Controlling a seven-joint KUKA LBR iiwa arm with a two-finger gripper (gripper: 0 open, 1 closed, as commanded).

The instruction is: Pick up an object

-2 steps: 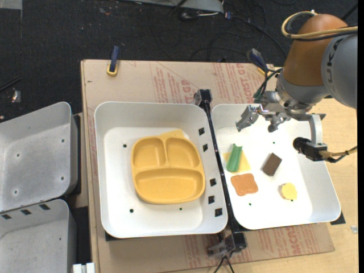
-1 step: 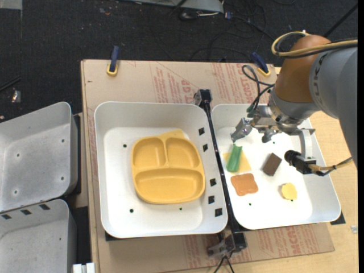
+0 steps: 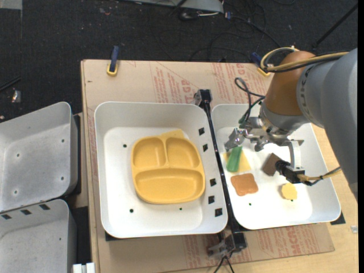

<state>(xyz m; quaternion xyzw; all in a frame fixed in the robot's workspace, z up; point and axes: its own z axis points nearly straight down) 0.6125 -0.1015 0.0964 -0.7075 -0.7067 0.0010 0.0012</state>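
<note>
The gripper (image 3: 254,140) hung low over the right shallow white bin (image 3: 318,209), at about ten o'clock within that bin, under the grey arm with its orange band (image 3: 287,90). Whether its metal fingers were parted or closed could not be told from the slanted view, and nothing could be seen between them. Just at seven o'clock of the gripper lay a green cylindrical block (image 3: 234,159), resting on a pale yellow flat piece (image 3: 244,162). At five o'clock of the gripper sat a dark brown block (image 3: 269,164), and beyond it, further toward five o'clock, a small yellow round piece (image 3: 289,192). At six o'clock lay a flat orange-brown square like a slice of toast (image 3: 245,184), near the bin's lower wall. Well to nine o'clock, the left shallow white bin (image 3: 114,209) held a yellow plastic divided tray (image 3: 168,169) with three compartments. Both bins stood on the cardboard-covered table (image 3: 148,78).
</note>
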